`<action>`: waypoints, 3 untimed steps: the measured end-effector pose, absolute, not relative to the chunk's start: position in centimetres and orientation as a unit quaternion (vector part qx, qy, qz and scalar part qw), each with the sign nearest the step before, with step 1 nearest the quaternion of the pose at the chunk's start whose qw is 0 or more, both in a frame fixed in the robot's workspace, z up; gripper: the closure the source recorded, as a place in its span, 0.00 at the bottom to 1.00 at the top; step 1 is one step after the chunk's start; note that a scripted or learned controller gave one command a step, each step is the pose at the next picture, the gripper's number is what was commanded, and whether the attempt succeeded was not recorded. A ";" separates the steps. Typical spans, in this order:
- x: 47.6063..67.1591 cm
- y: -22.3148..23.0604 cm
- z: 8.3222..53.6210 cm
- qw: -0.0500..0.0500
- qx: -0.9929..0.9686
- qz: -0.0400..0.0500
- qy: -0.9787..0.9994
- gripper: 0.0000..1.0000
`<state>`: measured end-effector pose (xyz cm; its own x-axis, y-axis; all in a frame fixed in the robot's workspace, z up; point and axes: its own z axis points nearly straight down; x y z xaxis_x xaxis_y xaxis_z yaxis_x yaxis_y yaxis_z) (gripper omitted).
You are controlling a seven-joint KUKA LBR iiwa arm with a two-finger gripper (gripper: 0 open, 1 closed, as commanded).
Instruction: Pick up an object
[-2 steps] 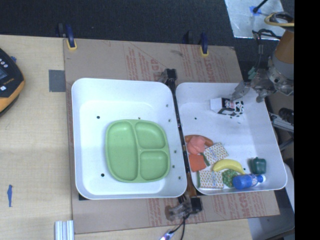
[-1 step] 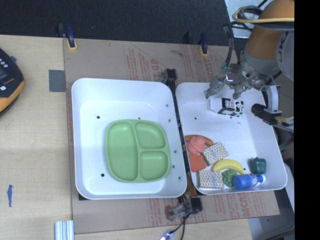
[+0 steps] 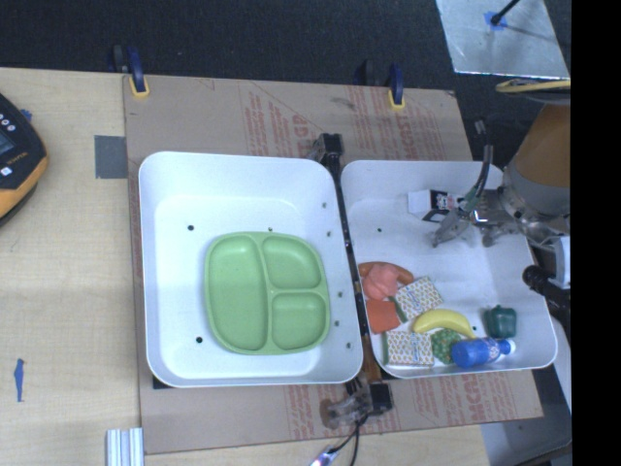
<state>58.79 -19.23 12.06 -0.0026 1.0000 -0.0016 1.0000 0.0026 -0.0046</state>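
From above, the end effector hangs splayed wide and grasping nothing over the far part of the right bin. The banana, bottle and other objects lie untouched at its near edge, so the pick has yet to begin.

Green plate, yellow banana, seemingly blue bottle.
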 end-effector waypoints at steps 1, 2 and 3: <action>64.8 -21.2 24.0 -0.001 -0.706 0.000 -0.709 0.00; 60.2 -13.3 14.4 0.002 -0.705 0.002 -0.709 0.00; 54.2 -10.2 9.7 0.001 -0.706 0.002 -0.708 0.00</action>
<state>54.15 -10.17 9.71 -0.0036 1.0000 -0.0003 1.0000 0.0036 -0.0045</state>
